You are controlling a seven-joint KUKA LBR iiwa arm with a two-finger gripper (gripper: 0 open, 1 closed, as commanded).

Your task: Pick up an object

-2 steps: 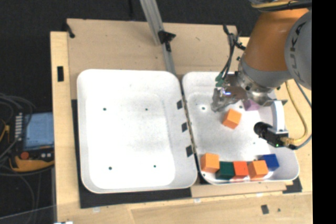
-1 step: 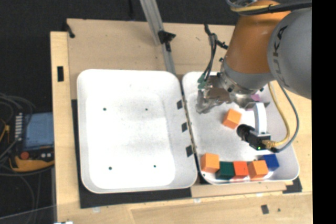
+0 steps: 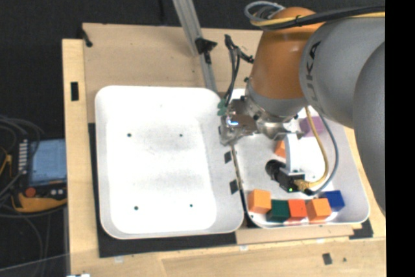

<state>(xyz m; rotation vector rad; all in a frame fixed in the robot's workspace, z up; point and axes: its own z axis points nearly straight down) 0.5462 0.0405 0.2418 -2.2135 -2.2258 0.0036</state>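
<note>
orange block (image 3: 260, 200), green block (image 3: 280, 209) and blue block (image 3: 334, 200) are lodged in a row against the near wall of the right bin (image 3: 311, 224). the gripper (image 3: 253, 126) is hung over the bin's far part, masked by the wrist (image 3: 279, 74), so its state cannot be told

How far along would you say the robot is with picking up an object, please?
Done: the arm is positioned over the right bin. In hand: no grasp is visible; the row of blocks, orange through blue, lies along that bin's near edge. Left: closing on one object and lifting it.
</note>
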